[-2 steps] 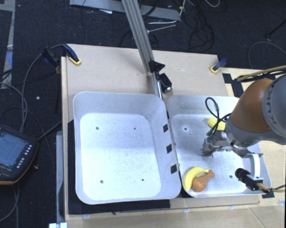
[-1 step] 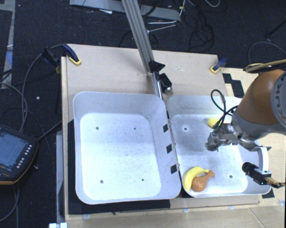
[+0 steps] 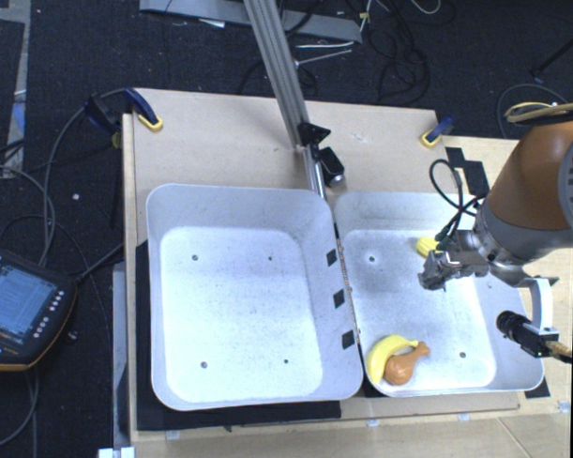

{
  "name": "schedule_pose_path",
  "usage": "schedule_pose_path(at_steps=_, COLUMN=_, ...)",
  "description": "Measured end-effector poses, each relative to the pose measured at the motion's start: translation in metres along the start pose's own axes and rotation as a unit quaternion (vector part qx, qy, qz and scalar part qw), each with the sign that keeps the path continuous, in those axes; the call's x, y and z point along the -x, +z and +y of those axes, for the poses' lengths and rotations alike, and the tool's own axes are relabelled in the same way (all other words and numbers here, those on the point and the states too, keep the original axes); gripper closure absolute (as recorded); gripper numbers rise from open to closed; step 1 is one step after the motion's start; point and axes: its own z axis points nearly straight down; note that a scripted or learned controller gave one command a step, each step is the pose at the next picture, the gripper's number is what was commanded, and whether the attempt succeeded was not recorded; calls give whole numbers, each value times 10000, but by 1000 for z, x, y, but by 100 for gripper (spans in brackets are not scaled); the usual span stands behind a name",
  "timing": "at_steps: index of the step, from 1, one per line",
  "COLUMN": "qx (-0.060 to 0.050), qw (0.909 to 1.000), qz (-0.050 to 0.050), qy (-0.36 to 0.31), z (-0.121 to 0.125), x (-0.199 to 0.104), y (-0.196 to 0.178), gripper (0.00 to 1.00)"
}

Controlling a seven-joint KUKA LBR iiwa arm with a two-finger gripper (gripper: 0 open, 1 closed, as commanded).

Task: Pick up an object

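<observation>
**benchwatcher:** So where's the end effector (image 3: pixel 435 278) sitting right now? And which thing are you going for?

**me:** It's hanging over the right bin (image 3: pixel 469 371), up toward the far half. Can't tell its state from my feed, it's just a dark lump under the wrist. There's a small yellow object (image 3: pixel 426 246) just beside it on the far-left side, partly tucked behind it, so I can't say what that is.

**benchwatcher:** And the banana?

**me:** The toy banana (image 3: pixel 385 351) is at the bin's near-left corner, with an orange-brown drumstick-looking toy (image 3: pixel 403 365) touching it. From the end effector, both lie toward the near edge and a bit left, well apart from it. The banana curves, its long axis running roughly left-right along the near wall.

**benchwatcher:** Tight corner.

**me:** Yeah, I reckon the bin wall and the two toys touching make that the awkward pick. The little yellow thing is way closer.
</observation>
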Motion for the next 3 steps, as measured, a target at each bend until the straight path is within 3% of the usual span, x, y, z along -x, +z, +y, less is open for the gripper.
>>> schedule_pose_path(at_steps=1, qx=-5, qw=10000, qz=0, qy=4, z=8, x=0, y=-45, gripper=100)
schedule_pose_path(at_steps=3, qx=-26, qw=10000, qz=8, qy=-14, z=25, x=-92, y=-39, gripper=100)
